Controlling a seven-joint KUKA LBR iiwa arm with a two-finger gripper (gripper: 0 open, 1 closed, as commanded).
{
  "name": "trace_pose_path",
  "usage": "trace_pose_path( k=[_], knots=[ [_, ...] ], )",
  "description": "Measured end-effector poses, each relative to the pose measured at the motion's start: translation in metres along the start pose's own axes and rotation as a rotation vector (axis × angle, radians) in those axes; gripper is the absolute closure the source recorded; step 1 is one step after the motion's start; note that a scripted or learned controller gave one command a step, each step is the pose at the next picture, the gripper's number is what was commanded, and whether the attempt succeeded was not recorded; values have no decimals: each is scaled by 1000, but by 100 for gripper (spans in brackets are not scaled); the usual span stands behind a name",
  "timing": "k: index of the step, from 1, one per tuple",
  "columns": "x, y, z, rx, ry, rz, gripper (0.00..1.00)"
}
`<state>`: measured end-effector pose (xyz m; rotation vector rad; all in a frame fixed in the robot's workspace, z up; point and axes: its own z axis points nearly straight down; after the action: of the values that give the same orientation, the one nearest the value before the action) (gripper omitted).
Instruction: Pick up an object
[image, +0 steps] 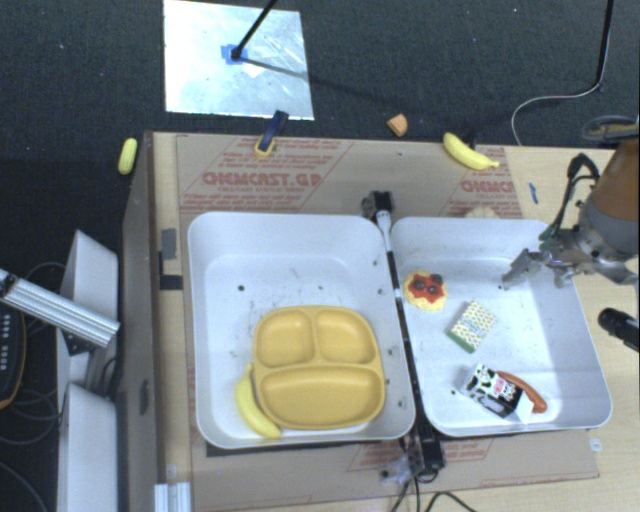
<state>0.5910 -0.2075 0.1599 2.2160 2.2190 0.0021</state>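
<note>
The right bin (560, 340) holds a small round pizza toy (426, 290), a green and white patterned block (472, 325), a black and white item (493, 390) and an orange sausage-shaped toy (525, 390) beside it. My gripper (540, 272) hangs over the bin's back right part with its two fingers spread open and nothing between them. It is to the right of the pizza toy and up-right of the patterned block, apart from both.
The left bin (220, 260) carries a yellow divided plate (318, 365) with a banana (255, 408) at its lower left. On the bench behind the bins lie another banana (468, 152), a small orange piece (398, 124) and a blue-handled tool (270, 133).
</note>
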Motion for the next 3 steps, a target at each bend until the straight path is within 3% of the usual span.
trace_pose_path(
  k=[1,2,3],
  knots=[
    [49,-33,6,4,3,-2,0],
    [80,-31,75,4,3,-2,0],
    [80,-31,65,2,3,-3,100]
  ],
)
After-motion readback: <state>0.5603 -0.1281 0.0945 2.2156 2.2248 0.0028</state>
